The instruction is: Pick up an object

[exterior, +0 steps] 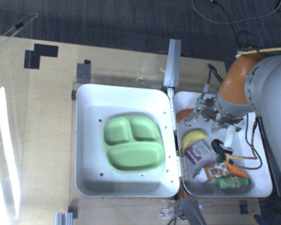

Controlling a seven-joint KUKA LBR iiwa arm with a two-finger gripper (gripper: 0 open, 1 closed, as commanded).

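A pale wooden desk (44, 127) carries two shallow white plastic bins with rounded corners, set side by side. The left bin (84, 99) holds a smooth, matt green plate (134, 143), a rounded square moulded into three compartments: two small ones at the far side and one wide one nearer the camera.

The right bin (264, 184) holds the loose things that could be picked. A small red-orange piece (182, 115) lies by its left wall. Nearer the camera sits a rounded, glossy yellow fruit (194, 136), and just beside that a flat purple-and-white packet (198, 150). Further toward the near edge lie a brown-and-white carton (214, 172), a tapered orange carrot (237, 171) and a bumpy green bottle (232, 184), all close together.

The grey arm (272, 84) with its orange band (235, 77) reaches in from the right. Its metal tool (206, 114) hangs over the far part of the right bin, between the red-orange piece and the arm, just beyond the yellow fruit. I cannot tell whether the tool is apart or together, and nothing can be seen clamped in it.
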